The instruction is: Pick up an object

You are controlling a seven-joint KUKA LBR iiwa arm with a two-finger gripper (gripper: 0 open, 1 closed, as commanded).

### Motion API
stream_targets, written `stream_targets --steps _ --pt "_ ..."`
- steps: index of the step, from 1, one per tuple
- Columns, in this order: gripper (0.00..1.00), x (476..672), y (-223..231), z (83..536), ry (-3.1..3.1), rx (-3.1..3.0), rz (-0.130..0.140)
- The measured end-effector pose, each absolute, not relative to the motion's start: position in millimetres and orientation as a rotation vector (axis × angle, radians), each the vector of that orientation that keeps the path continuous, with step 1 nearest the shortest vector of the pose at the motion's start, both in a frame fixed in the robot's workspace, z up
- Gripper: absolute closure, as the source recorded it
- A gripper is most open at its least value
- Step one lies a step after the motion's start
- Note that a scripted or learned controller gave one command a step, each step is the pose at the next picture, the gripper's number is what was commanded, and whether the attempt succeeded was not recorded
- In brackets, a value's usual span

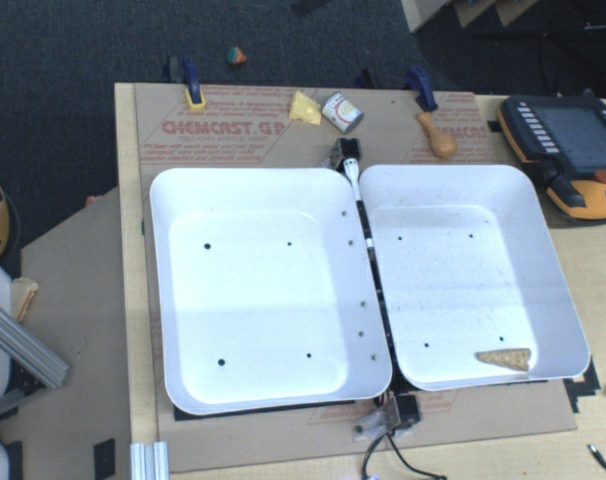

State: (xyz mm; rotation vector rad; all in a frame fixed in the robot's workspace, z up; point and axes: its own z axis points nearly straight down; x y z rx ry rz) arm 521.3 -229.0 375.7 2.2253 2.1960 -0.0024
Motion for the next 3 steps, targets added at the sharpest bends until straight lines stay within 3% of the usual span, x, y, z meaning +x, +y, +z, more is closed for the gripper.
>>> stream_targets --steps 1,2,3 --pt "1.00 545.0 -121.3 301.6 2.240 2.216 -0.002" --pt "1.00 520.7 -185.3 356.9 2.208 2.222 0.002" --pt "1.00 533.8 -64.8 343.1 2.240 2.210 0.002"
